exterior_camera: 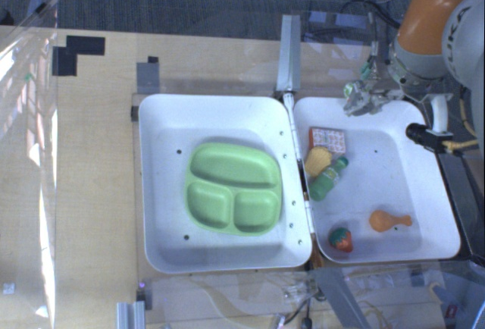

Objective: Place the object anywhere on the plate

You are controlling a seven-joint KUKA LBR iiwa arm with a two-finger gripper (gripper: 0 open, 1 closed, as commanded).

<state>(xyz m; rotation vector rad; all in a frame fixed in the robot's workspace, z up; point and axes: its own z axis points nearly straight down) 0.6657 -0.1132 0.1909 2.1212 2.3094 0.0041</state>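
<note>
Lying in the right bin [424, 168], scattered and untouched, several candidate objects: a red-and-white patterned packet [328, 139] near the left wall, a yellow lemon-like piece [317, 161] just below it and touching a green bottle [327, 179] tilted beside the divider, a red and green fruit-like toy [341, 239] toward the near corner, and an orange gourd-shaped toy [389, 221] well apart to the right. Resting in the middle of the left bin [155, 183], a green plate [233, 187] with one long compartment at the far side and two smaller ones at the near side, nothing lying in any of them. Hovering over the far rim of the right bin, the pincer [369, 98], apart from every object and with nothing between its fingers; impossible to tell how wide they stand, too small and blurred. Reaching in from the right, the grey arm with its orange band [428, 5], cables trailing behind. Carrying both bins side by side, a pale wooden counter [83, 168], with a clear sheet along its left part
</note>
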